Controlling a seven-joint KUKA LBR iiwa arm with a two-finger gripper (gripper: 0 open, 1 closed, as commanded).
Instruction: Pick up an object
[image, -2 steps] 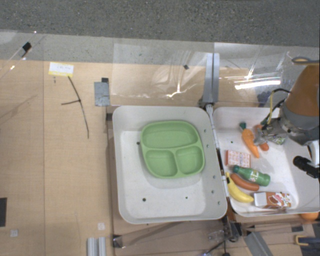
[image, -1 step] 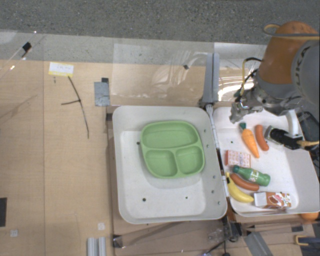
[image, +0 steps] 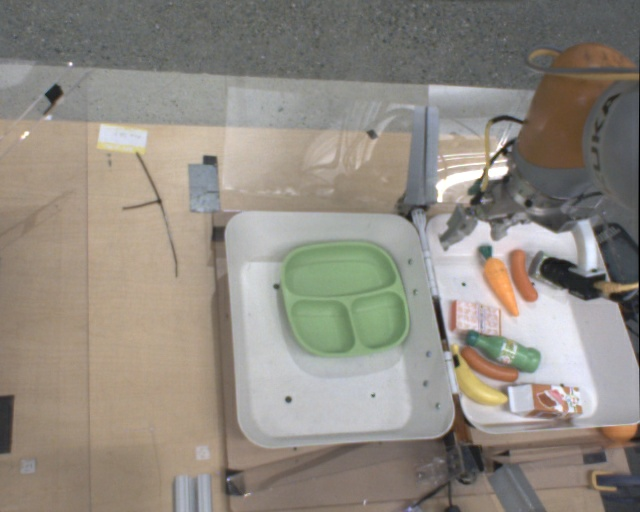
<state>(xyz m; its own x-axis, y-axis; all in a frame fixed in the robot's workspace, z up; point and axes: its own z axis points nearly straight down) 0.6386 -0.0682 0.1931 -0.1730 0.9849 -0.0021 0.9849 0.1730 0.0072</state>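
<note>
My gripper (image: 472, 231) hangs over the far left corner of the right bin (image: 575, 335), its two fingers apart with nothing between them. Just below it lies an orange carrot (image: 499, 284) with a green top, and a red sausage (image: 523, 275) lies to the carrot's right. Further toward the front are a small red-and-white box (image: 476, 318), a green bottle (image: 504, 350), a second red sausage (image: 489, 364), a yellow banana (image: 476, 386) and a brown-and-white carton (image: 546, 399).
The left bin (image: 243, 340) holds a green divided plate (image: 345, 298) near its middle. A grey upright post (image: 422, 160) stands behind the gap between the bins. The grey arm with its orange band (image: 570, 110) fills the upper right.
</note>
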